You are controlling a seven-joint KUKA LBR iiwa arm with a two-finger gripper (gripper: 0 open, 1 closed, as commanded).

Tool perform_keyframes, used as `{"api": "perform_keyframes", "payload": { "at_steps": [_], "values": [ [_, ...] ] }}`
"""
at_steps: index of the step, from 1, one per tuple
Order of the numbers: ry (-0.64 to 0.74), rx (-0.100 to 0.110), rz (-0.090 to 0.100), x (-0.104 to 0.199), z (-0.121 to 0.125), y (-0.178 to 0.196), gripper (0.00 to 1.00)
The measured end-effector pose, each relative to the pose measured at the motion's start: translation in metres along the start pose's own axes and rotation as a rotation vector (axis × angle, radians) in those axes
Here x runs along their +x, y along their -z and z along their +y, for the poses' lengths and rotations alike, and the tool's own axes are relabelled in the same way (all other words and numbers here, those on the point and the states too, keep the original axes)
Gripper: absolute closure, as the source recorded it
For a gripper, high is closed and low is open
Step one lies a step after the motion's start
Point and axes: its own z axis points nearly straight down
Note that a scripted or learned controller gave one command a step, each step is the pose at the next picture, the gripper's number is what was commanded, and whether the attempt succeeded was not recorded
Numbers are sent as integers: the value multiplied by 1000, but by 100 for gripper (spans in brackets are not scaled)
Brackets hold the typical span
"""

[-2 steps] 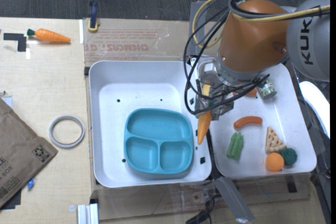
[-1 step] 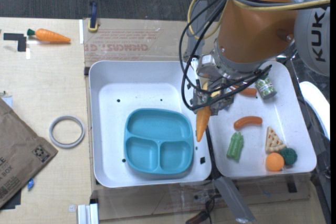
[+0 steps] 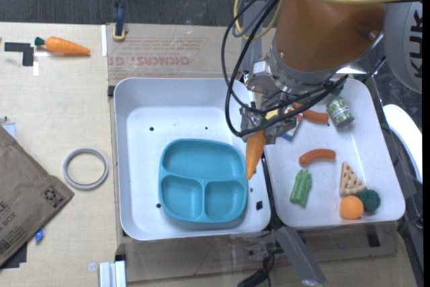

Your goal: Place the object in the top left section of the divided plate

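Note:
A blue divided plate (image 3: 201, 181) lies in the left white bin (image 3: 134, 144), with one wide section at the top and two smaller ones below. An orange carrot-shaped piece (image 3: 254, 152) hangs point-down over the plate's right rim, near the wall between the bins. My gripper (image 3: 263, 126) sits right above it, under the big orange wrist, and is shut on the carrot's upper end. The fingers are partly hidden by cables and the wrist.
The right bin (image 3: 383, 144) holds a sausage (image 3: 316, 156), a green vegetable (image 3: 300, 187), a waffle wedge (image 3: 349, 178), an orange ball (image 3: 351, 207), a dark green lump (image 3: 369, 198) and a small can (image 3: 340, 111). A second carrot (image 3: 64, 46) and a tape ring (image 3: 85, 167) lie on the bench at left.

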Motion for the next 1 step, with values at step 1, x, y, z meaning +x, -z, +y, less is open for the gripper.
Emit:
{"api": "perform_keyframes", "payload": {
  "at_steps": [1],
  "values": [
    [-1,0,0,0,0,0,0]
  ]
}}
